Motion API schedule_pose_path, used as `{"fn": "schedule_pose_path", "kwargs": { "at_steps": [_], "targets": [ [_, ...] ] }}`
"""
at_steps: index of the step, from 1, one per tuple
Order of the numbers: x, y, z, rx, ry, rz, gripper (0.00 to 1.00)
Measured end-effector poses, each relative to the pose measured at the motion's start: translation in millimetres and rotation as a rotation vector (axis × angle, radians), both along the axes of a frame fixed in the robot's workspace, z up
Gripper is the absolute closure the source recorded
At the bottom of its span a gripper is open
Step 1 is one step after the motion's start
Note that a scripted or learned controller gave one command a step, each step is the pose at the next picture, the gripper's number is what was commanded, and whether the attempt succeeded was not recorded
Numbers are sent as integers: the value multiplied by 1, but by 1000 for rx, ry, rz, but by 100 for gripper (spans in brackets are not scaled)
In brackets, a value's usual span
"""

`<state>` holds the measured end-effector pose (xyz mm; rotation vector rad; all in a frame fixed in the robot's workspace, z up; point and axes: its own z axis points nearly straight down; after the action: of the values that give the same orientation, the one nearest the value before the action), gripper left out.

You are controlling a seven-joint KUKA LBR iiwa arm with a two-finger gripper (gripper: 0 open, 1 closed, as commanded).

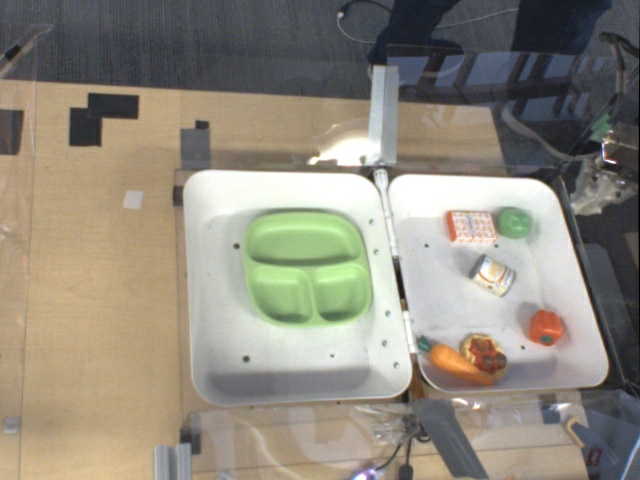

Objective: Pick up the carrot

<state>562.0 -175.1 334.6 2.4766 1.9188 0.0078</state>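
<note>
Two shallow white bins sit side by side on the wooden tabletop (90, 298). The left bin (215, 368) holds a green divided plate (305, 268), three compartments, lying flat around the bin's middle.

The right bin (570, 268) carries the small items. The carrot (455, 363) lies in the near left corner of this bin, close to the wall shared with the left bin, its green top pointing left toward that wall and its orange body running right. It lies flat, touching or overlapping a round red-and-yellow item (485, 353) just to its right; the exact contact is hard to tell. A red pepper-like piece (545, 328) sits farther right, near the right wall, apart from the carrot. Toward the bin's middle is a small tilted can (493, 276). At the far side, a red-and-white box (470, 227) sits just beside a green round object (515, 222).

Some grey hardware and cabling (605, 168) shows at the far right edge, outside the bins. The pincer cannot be made out there, so its state cannot be told. Nothing grips the carrot; it rests on the bin floor.
</note>
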Motion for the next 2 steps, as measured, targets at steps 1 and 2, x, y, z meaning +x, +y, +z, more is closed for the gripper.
{"fn": "schedule_pose_path", "kwargs": {
  "at_steps": [1, 2],
  "targets": [
    [2, 1, 12, -2, -4, 10, 100],
    [27, 91, 45, 5, 5, -344, 100]
  ]
}}
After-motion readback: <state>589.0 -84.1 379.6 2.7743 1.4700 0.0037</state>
